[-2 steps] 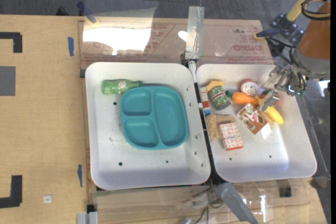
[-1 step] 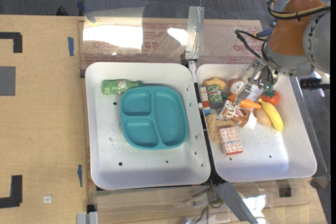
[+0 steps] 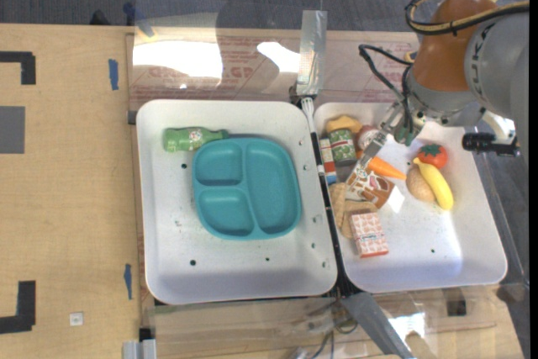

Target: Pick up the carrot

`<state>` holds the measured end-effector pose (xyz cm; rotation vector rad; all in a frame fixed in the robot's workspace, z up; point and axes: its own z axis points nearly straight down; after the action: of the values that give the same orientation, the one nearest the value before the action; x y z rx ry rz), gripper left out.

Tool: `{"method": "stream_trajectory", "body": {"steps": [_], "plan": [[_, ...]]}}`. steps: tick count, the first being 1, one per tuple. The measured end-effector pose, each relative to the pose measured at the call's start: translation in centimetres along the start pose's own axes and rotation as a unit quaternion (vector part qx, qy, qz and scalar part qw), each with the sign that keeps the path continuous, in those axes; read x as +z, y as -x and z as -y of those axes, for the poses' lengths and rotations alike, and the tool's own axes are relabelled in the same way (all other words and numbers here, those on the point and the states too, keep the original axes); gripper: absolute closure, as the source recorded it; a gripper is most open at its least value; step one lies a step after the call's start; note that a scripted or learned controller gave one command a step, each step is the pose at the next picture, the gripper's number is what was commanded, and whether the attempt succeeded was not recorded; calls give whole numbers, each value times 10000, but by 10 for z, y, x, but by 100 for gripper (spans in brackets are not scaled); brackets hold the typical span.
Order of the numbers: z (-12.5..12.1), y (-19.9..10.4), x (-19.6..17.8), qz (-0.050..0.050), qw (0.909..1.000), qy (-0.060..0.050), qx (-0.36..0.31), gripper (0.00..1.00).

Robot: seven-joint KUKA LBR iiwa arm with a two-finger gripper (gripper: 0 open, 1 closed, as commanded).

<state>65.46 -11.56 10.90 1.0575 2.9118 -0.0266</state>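
Here, right of centre in the frame, the claw (image 3: 368, 160) hangs over the right bin (image 3: 437, 265), whether clenched or released I cannot tell; the carrot (image 3: 387, 168) lies just beside it; packet labels are unreadable

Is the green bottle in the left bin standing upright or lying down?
Lying down: the green bottle rests on its side along the left bin's far edge, beside the teal tray.
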Motion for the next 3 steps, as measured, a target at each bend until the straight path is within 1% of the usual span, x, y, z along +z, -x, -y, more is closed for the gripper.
{"method": "stream_trajectory", "body": {"steps": [1, 2, 3], "plan": [[30, -26, -1, -6, 9963, 121, 848, 0], [30, -49, -3, -3, 9923, 134, 1228, 0], [37, -52, -2, -42, 9799, 115, 1993, 0]]}}
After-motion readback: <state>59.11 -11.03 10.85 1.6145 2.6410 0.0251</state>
